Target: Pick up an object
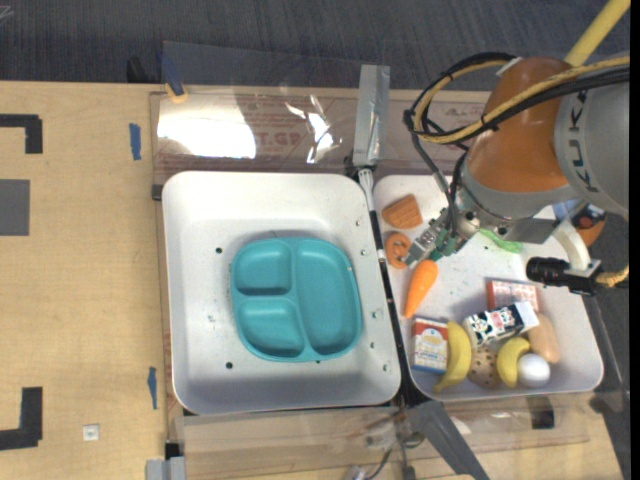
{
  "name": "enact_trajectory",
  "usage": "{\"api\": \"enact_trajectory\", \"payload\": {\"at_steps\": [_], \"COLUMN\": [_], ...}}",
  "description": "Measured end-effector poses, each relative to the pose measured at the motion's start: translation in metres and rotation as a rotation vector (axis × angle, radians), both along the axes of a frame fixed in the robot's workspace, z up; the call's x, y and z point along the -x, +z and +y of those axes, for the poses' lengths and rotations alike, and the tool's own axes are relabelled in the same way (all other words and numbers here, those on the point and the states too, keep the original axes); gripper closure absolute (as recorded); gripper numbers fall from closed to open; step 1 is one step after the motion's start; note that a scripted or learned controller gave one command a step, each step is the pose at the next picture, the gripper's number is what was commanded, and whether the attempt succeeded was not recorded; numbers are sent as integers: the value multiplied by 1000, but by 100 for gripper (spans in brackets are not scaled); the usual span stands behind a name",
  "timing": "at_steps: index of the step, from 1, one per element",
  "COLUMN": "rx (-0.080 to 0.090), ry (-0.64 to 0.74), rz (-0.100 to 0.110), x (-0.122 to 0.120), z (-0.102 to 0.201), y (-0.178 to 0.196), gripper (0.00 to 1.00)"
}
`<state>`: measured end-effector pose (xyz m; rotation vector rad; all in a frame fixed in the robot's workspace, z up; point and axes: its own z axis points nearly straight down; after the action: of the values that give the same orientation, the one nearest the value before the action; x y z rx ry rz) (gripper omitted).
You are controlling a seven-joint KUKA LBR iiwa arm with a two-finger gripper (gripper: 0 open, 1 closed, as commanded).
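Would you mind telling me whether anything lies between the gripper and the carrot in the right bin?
Nothing visible does. The gripper hangs just above the carrot's upper end, with bare bin floor between them. The orange slice lies to the camera's left, off that line.

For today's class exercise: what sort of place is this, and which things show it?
Probably a robot test bench: a grey and orange arm reaches over two white bins, one holding toy food like a carrot and banana.
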<state>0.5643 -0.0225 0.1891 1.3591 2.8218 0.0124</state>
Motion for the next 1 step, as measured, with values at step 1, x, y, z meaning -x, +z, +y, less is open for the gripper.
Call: {"api": "enact_trajectory", "payload": {"at_steps": [1], "rx": [2], "ry": [101], "rz": [12], "x": [19], "z": [29], "y": [-4], "gripper": [100]}}
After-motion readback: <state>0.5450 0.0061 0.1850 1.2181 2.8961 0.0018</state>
